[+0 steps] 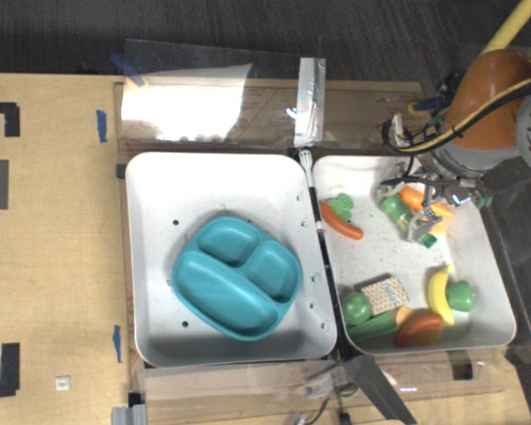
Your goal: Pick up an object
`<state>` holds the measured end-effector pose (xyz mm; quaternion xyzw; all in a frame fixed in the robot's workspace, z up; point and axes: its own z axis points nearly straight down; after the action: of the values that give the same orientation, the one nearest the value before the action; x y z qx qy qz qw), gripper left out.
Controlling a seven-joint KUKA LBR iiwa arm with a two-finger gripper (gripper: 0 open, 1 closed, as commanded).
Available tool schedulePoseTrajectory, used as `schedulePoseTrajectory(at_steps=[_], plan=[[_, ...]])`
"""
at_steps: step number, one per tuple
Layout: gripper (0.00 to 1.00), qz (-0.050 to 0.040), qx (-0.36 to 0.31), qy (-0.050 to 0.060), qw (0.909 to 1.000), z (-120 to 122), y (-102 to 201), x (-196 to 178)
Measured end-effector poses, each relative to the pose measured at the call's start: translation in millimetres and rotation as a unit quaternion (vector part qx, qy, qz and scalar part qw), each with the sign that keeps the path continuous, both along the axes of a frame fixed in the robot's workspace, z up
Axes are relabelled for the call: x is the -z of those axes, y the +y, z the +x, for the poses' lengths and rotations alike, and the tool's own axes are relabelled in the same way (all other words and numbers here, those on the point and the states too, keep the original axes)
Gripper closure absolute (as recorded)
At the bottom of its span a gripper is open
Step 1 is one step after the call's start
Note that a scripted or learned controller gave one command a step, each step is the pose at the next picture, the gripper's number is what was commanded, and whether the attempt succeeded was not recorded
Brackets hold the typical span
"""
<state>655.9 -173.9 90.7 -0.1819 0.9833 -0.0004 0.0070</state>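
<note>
My gripper (423, 215) hangs low over the back of the right bin (500, 264), under the orange wrist band (488, 96). It sits right by a small green toy (391, 207) and an orange piece (411, 197), and partly hides them. I see no object clearly held. To its left, an orange toy carrot with a green top (342, 220) lies near the bin's left wall.
The front of the right bin holds a yellow banana (438, 294), a green ball (462, 297), a patterned cracker (385, 294), a green round piece (356, 307), a cucumber (373, 327) and a red-orange piece (419, 327). A teal divided plate (237, 275) lies in the left bin (150, 193).
</note>
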Motion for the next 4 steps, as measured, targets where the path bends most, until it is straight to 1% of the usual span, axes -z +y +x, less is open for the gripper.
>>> schedulePoseTrajectory(at_steps=[1, 2, 3, 4], plan=[[0.0, -0.0017, -0.027, 0.002, 0.9996, 3.4, 17.4, 1.7], [0.0, -0.0011, -0.031, 0.002, 0.9995, 1.9, 31.5, 1.7], [1.0, -0.0009, -0.03, -0.005, 0.9995, 5.4, 32.0, -12.4], [0.0, -0.0005, -0.03, -0.004, 0.9995, 4.9, 32.3, -11.3]])
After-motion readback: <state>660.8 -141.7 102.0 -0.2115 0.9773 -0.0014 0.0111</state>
